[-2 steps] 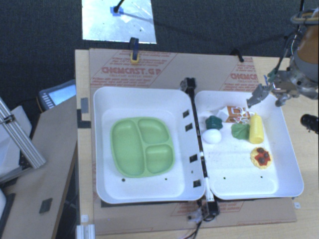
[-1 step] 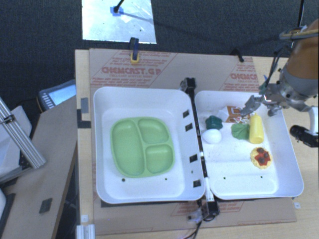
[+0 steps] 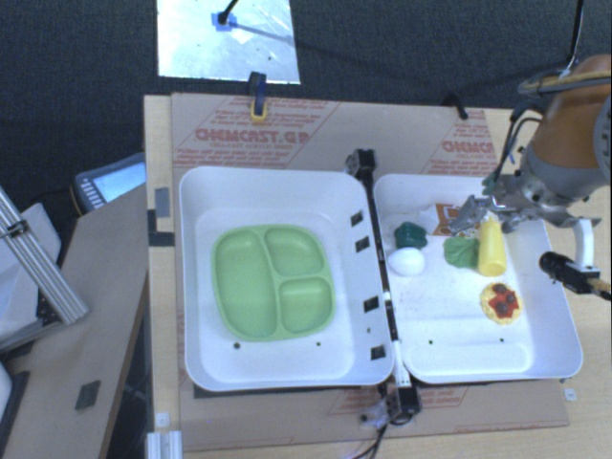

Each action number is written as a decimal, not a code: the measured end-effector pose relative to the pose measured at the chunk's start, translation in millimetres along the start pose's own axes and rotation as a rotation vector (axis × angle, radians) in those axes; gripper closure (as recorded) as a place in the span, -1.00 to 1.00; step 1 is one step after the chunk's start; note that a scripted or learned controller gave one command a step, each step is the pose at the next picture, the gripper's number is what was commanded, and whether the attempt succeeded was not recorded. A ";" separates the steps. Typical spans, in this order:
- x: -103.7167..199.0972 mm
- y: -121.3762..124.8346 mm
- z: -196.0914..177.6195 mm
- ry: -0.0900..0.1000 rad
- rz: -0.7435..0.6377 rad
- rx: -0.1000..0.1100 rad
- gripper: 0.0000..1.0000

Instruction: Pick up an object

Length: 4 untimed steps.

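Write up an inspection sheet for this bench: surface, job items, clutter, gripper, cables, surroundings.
Surface: bench covered with printed cardboard, bearing left bin and right bin side by side.
Job's things: in the right bin, yellow bottle, green lump, dark green piece, white egg, pizza slice. Green tray in the left bin.
Clutter: yellow clamp at the far edge.
Gripper: gripper low over the right bin's far side, by the bottle; fingers unclear.
Cables: wires at the near hinge; thin cable above the arm.
Surroundings: dark carpet; shiny sheet beyond the bench.
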State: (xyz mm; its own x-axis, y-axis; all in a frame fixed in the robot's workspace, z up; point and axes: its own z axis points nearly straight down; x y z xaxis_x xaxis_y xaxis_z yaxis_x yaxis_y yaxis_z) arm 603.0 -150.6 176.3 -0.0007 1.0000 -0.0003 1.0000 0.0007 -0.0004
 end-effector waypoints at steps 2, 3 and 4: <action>1.2 -8.1 40.3 -0.002 0.001 -0.005 1.00; -0.8 -5.7 -3.4 -0.001 -0.003 -0.007 1.00; 5.8 -1.9 -65.9 -0.002 -0.004 -0.009 1.00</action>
State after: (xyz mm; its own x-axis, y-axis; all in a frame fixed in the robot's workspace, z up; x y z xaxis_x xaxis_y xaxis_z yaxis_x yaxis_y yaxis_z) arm 601.1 -144.9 242.2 -0.0049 1.0000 -0.0019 1.0000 0.0049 0.0083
